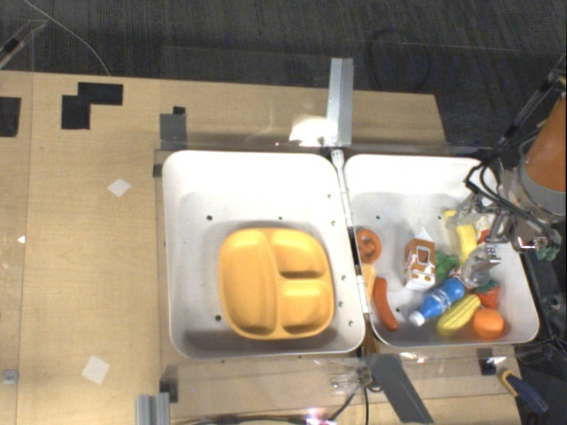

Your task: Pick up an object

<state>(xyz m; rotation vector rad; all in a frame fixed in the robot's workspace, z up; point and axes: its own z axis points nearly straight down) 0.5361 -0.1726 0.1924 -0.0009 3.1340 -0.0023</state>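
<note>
The right bin [399, 184] holds a heap of toy food: a white and orange carton [420, 262], a blue bottle [438, 299], a yellow banana [458, 313], an orange fruit [488, 323], a red sausage [384, 302], an orange ring [367, 244], a green piece [446, 261] and a yellow piece [463, 235]. My gripper [483, 262] reaches in from the right and hangs low over the bin's right half, just above the blue bottle's top end and right of the green piece. Cables and the wrist hide what lies directly under it.
The left bin [190, 193] holds a yellow divided plate [275, 282]. A metal post [340, 104] stands behind the seam between the bins. The wooden bench [80, 264] extends to the left.
</note>
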